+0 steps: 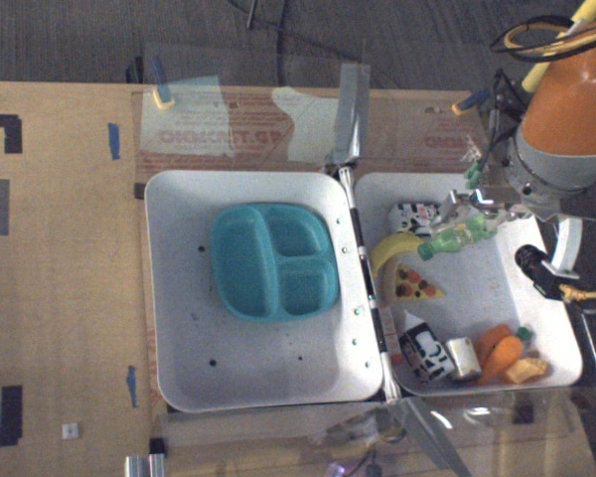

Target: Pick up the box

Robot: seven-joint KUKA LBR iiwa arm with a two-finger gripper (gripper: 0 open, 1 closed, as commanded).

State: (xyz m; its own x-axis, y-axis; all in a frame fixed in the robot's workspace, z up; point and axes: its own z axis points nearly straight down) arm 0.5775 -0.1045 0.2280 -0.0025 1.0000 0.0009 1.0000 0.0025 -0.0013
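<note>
Box (pixel 424 352) looks light, stiff, tilted by the can (pixel 464 357); grip its flat sides. End effector (pixel 474 199): grip state unclear.

We're looking down on the tan bench (pixel 60 296), and two shallow white bins are sitting on it side by side: the left bin (pixel 179 366) toward the middle, the right bin (pixel 561 361) touching it, out by the right edge.

A tan bench (pixel 60 296) marked with black tape stands before dark grey floor (pixel 79 18).
</note>
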